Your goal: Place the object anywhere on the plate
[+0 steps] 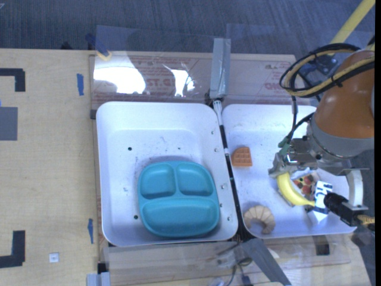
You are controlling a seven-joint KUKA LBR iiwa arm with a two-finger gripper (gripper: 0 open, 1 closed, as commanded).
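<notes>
**Inspector:** Start with the item to be moved.

**Assistant:** A yellow banana [290, 190] lies in the right bin [262, 130], toward its right side, curved and flat on the bin floor. Just beside it, on its right, is a small cluster of red and white pieces [306, 183] that I cannot identify.

**Inspector:** And the pincer?

**Assistant:** The pincer [292, 158] sits directly over the upper end of the banana. The wrist body covers the fingers from this angle, so I cannot tell how far apart they stand, nor whether they have hold of anything.

**Inspector:** The destination?

**Assistant:** The blue plate [177, 198], three compartments, rests in the left bin [119, 136], toward its front half. All three compartments show bare blue. It is well apart from the banana, with the divider between the bins in between.

**Inspector:** Other contents of the right bin?

**Assistant:** An orange waffle-like square [241, 157] near the left wall, and a tan croissant-shaped piece [260, 218] at the front left. Neither touches the banana.

**Inspector:** Surroundings?

**Assistant:** The grey arm with its orange band [348, 103] enters from the right, black and yellow cables looped above it. Both bins sit on a pale wooden tabletop [44, 171] with blue tape marks.
</notes>
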